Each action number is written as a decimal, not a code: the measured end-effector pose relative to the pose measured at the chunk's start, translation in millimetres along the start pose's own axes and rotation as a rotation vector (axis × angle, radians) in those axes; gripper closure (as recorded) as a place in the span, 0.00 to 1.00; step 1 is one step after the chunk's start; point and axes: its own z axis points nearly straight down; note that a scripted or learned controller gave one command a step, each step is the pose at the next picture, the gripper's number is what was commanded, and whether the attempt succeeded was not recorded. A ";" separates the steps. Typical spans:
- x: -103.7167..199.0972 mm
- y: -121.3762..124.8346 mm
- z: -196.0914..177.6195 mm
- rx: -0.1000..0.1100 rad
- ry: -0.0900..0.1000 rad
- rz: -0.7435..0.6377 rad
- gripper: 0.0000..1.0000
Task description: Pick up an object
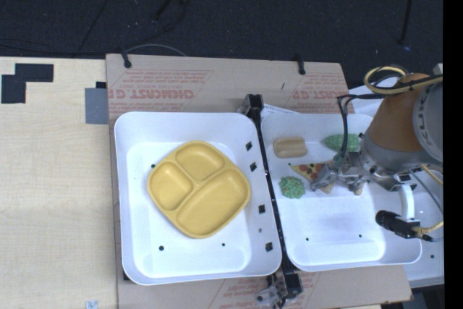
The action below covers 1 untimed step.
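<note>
In the right bin [340,242] lie a tan bread-like piece [290,147], a pizza slice [311,171], a dark green broccoli-like piece [292,187] and a light green leafy piece [341,142]. My gripper [338,179] hangs low over the right bin, just right of the pizza slice and below the light green piece. Its metal tips point toward the bin floor. Nothing is visibly held.
The left bin [141,242] holds a yellow divided plate [199,188]. A black divider rail [264,184] runs between the two bins. The lower half of the right bin is bare white floor. The arm's orange band [394,119] stands over the right bin's far right side.
</note>
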 end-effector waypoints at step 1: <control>-0.7 0.1 -11.5 -0.001 0.000 0.002 1.00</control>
